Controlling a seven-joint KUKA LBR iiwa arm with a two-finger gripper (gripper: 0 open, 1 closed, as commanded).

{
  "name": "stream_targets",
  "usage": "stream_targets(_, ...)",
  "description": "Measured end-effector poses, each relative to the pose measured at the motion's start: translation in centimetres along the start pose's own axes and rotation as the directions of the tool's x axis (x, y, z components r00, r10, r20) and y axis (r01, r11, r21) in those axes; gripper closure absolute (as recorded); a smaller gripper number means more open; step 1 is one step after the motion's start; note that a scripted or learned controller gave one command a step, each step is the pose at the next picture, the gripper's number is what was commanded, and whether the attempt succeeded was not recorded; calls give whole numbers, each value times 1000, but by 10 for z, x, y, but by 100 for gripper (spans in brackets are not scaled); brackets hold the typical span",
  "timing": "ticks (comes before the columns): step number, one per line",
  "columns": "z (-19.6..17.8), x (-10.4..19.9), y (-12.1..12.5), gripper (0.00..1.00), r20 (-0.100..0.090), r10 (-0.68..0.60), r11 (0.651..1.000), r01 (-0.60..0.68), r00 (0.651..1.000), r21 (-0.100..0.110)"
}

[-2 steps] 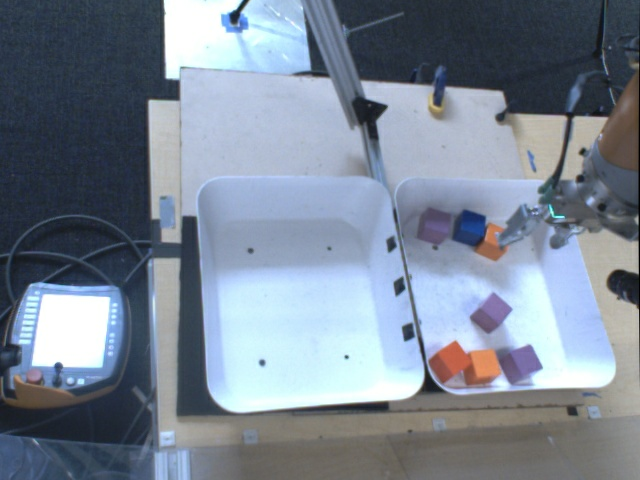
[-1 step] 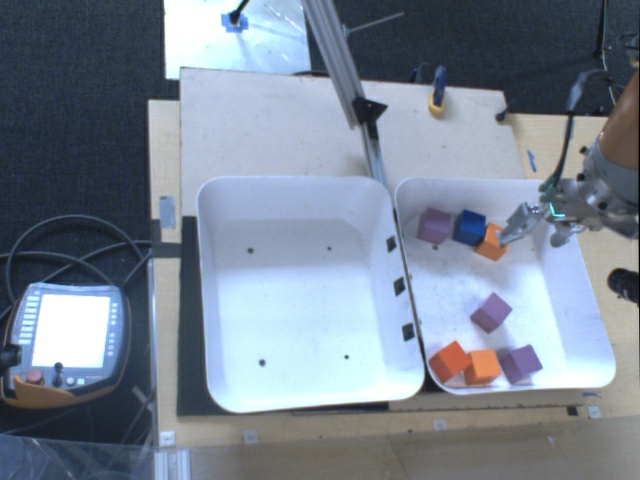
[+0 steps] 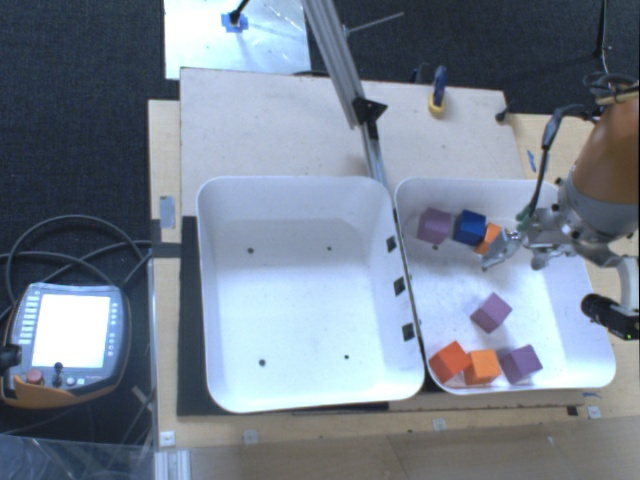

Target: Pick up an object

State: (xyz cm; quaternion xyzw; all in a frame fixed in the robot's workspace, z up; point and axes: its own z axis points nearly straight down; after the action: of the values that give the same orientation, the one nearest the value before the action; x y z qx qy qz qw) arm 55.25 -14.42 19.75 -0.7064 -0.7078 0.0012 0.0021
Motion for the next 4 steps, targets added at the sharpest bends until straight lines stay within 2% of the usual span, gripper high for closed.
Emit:
stream_targets(2, 110, -1, -9, 0, 0, 0, 1000, 0, 1000, -1)
stream_targets(3, 96, -2, -7, 100, 2, -1, 1000, 1, 1000, -8)
stream_targets(4, 37, 7, -7, 100, 3, -3, 1000, 3, 1000, -12)
